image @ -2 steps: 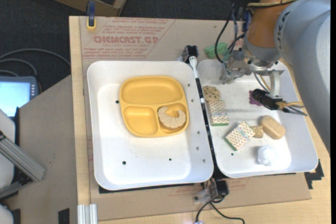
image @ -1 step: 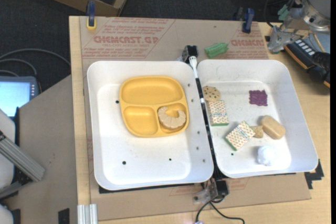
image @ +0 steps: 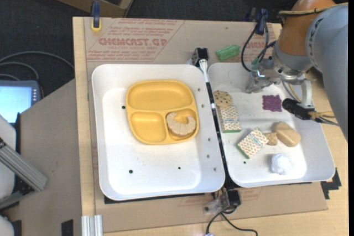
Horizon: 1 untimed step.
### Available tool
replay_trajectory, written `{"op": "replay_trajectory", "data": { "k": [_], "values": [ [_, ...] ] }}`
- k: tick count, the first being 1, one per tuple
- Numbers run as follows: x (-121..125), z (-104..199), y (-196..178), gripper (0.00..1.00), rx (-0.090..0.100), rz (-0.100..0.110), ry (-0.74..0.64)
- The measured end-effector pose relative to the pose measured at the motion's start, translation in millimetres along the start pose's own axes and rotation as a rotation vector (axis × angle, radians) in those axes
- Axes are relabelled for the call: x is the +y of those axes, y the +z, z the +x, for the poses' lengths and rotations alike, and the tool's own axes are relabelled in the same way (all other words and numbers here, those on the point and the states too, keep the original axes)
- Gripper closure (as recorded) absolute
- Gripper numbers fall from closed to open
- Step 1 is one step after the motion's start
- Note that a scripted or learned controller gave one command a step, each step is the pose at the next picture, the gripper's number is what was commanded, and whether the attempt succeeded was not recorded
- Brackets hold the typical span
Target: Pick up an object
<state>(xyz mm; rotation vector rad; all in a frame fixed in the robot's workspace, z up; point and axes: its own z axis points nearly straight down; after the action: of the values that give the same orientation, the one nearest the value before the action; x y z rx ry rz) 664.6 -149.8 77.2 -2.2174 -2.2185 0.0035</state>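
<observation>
**GRIPPER OVER RIGHT BIN: GRASP HAZARDS**

**Position.** The gripper [image: 259,83] hangs low over the right bin [image: 249,169], just beside the purple piece [image: 271,103], on that piece's far side. Whether the gripper is spread or closed cannot be determined from this view, and nothing is seen held in it. The pick is judged not yet made. The purple piece is the nearest item, so it is the probable target.

**Hazards.**
- The purple piece appears flat and thin. A closing grasp may skate over it and catch only the bin floor.
- The bin's back wall lies close behind the purple piece. A descent offset that way risks striking the rim.
- A tan block [image: 288,135] sits near the purple piece, on its camera side. Two patterned blocks [image: 229,118] lie between the purple piece and the left bin [image: 149,177]. A sideways drift could nudge any of these.

**Surface and room.** Both bins are smooth white plastic, likely low in friction, so items may slide when pushed. They rest on a printed board counter [image: 138,41]. A yellow plate [image: 160,98] occupies the left bin, well apart from the purple piece. Dark floor [image: 33,19] surrounds the counter.
</observation>
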Motion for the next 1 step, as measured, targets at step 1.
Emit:
{"op": "replay_trajectory", "data": {
  "k": [1],
  "values": [
    [-51.1,-0.3,-111.5,1.00,-0.003,-0.012,0.002]
  ]
}}
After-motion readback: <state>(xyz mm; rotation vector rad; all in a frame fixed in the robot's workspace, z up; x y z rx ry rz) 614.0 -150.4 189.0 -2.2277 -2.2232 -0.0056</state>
